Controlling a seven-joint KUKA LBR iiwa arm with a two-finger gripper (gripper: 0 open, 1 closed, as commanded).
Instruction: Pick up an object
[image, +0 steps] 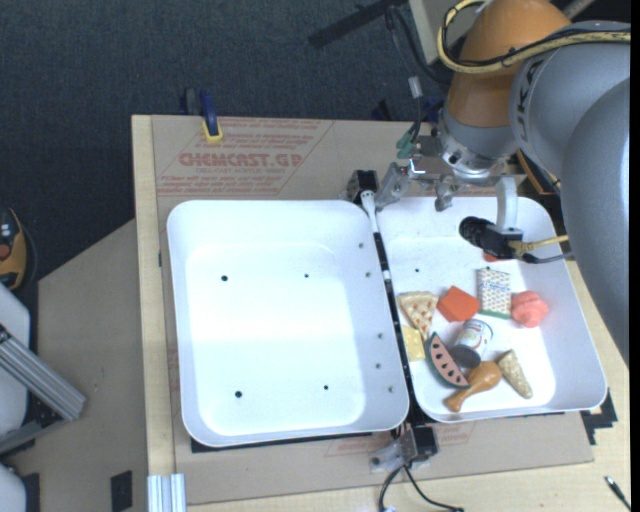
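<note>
The grey arm (560, 110) reaches in from the right, its orange band (500, 50) above the wrist. The jaws hang over the far edge of the right bin (430, 250), near the corner next to the divide between the two bins. From this angle it cannot be told whether the jaws stand wide or narrow, or whether they touch the rim.

All the things to pick lie in the near half of the right bin, well apart from the jaws. A tan pizza wedge (417, 308) lies by the bin's left wall, with a flat yellow piece (413, 343) just nearer the camera. An orange block (458, 303) sits beside the wedge. To its right lies a patterned packet (494, 290), and beside that a pink lump (529, 308). A small can (472, 335) sits in the middle of the cluster and touches a watermelon slice (445, 362). Nearest the front rim lie a brown drumstick (470, 385) and a tan cone (517, 373), close together.

The left bin (270, 320) stands beside the right one. Both rest on the tabletop (150, 300), which carries red print (240, 158) along its far side and a blue clamp (210, 112) at its far edge.
</note>
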